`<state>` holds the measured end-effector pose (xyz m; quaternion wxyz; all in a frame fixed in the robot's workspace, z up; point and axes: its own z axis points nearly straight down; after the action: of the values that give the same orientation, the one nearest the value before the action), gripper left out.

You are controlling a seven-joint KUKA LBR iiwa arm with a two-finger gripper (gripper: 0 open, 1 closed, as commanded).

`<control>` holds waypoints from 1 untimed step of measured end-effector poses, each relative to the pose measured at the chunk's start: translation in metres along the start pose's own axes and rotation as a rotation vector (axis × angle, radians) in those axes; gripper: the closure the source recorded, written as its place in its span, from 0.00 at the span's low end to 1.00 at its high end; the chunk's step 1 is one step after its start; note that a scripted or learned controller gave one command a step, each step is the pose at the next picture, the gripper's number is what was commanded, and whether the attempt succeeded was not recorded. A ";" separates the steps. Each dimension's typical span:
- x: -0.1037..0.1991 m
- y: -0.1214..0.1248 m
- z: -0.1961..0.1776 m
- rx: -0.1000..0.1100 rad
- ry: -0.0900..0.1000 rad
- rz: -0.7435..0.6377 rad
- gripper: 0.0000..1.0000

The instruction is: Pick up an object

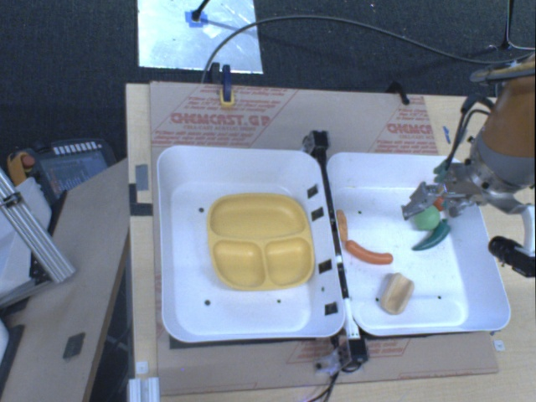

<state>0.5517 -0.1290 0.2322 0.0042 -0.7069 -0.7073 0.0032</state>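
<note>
We look down on a pale wooden tabletop (138, 124) covered by a brown printed cardboard sheet (251, 111), over dark carpeted floor (67, 48). A shiny square metal plate (197, 23) lies beyond; a silver aluminium bar (33, 233) sits at left.

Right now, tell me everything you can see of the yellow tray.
The yellow tray is a rounded-corner divided plate, plastic by its look, with one wide compartment at the far side and two smaller ones at the near side. It lies flat and upright near the middle of the left bin, resting on the bin floor. All three compartments look bare, and it lies apart from the bin walls.
</note>
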 end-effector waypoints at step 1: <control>0.000 0.002 -0.006 -0.012 -0.002 -0.003 0.00</control>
<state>0.5542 -0.1288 0.2381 -0.0007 -0.7060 -0.7082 -0.0003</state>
